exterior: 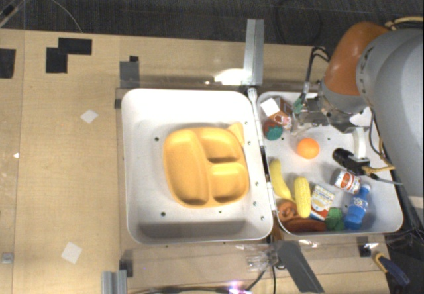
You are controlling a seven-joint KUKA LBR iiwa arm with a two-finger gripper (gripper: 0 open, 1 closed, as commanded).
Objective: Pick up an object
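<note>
Pincer (pixel 299 117) state I couldn't tell; it hung over the right bin (pixel 391 216), orange ball (pixel 307 147) just below it.

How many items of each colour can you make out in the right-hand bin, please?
Yellow: 2, banana and corn cob
Orange: 1, ball
Blue: 1, bottle
Green: 1, small item
Red-and-white: 2, can and carton
Total: 7; others too blurred.

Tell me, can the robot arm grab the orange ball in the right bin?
Probably yes. The orange ball lies on bare floor of the right bin, apart from the other toys, just below the gripper. Nothing sits on top of it, so the way down looks free.
</note>
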